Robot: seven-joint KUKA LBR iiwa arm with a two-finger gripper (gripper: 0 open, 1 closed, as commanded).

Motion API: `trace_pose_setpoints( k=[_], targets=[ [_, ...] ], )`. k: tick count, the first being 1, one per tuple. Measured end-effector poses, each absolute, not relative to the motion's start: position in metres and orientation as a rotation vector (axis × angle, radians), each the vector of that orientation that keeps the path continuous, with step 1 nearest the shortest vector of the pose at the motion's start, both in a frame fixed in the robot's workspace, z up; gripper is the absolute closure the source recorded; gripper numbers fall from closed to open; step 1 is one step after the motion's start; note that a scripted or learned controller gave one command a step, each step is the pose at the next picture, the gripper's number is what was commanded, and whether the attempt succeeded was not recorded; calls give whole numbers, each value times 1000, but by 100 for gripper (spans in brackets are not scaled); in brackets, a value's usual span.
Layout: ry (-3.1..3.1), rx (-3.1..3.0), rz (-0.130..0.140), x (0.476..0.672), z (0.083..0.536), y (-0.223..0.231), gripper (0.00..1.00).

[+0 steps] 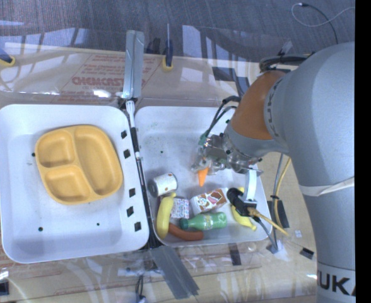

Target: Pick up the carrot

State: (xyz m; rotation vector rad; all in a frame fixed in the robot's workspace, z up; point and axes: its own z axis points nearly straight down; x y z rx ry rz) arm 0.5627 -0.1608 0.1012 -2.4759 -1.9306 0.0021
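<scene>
Hanging over the right bin [173, 122], gripper [206, 163] sits atop the carrot [202, 177] for grasping; finger state can't be told.

The gripper [212, 158] hides the carrot's [202, 177] upper end; its finger state is unreadable.

Dark grey ribbed floor [78, 5] behind bench; clear glossy sheet [91, 74] over wooden benchtop, reflecting light.
</scene>
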Motion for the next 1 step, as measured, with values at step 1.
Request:
trace_pose_setpoints(
  k=[1],
  targets=[
    [-1617,-2691,3,551,183,-150,100]
  ],
)
